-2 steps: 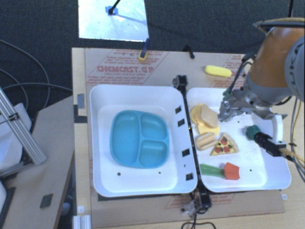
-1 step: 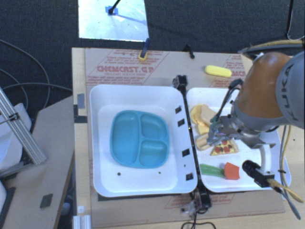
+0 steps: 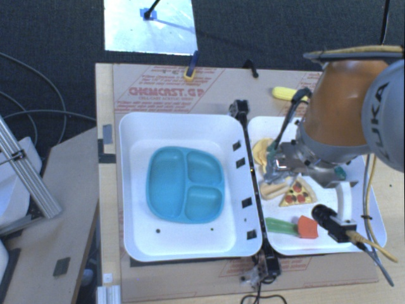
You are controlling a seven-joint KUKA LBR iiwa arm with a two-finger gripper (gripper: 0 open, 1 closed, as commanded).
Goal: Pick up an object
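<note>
Gripper [image 3: 276,164] hangs low in the right bin [image 3: 367,242], close to the wall that bin shares with the left bin [image 3: 136,233]. Whether it is open or closed cannot be told, and nothing can be seen in its grasp.

Just beside it, on the far side, lies one yellow piece [image 3: 260,149]. Just on its near side lies one tan piece [image 3: 272,190], with one toy pizza slice [image 3: 298,196] touching that. Nearer the camera still, by the bin's front rim, are one green piece [image 3: 278,225] and one red piece [image 3: 307,228], side by side. That makes five loose things, all crowded into the part of the bin around the gripper, with little bare floor between them.

Across the shared wall from the gripper, the left bin holds one blue plate [image 3: 185,183] with three compartments and bare white floor all round it.

Beyond the gripper, outside the bins, one more yellow thing [image 3: 283,94] lies on the cardboard sheet [image 3: 164,90]. The red print on that sheet is too blurred to read. Farthest off is one shiny silver sheet [image 3: 150,16].
</note>
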